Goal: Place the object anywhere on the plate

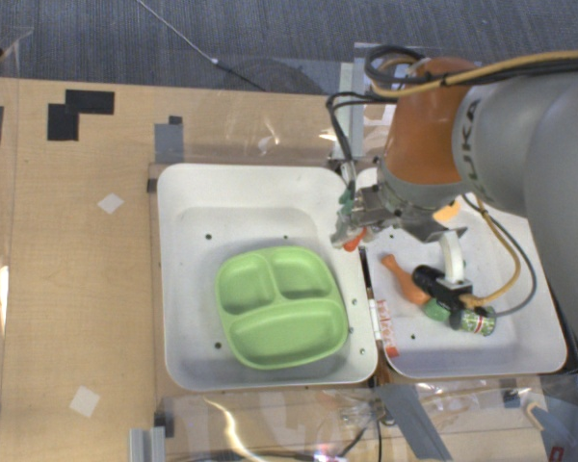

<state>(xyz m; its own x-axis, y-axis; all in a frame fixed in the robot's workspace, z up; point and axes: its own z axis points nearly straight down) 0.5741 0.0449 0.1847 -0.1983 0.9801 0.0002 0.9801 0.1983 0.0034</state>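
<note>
The green plate (281,306) sits in the left bin (188,287), down and to the left of the claw (351,229), which hangs over the seam between the two bins. I cannot tell whether the claw is wide or narrow, nor whether the small orange-red bit at its tip is something it holds. The likely object, an orange stick (401,278), lies loose in the right bin (530,349), just down-right of the claw, its long axis slanting from upper left to lower right.
</note>
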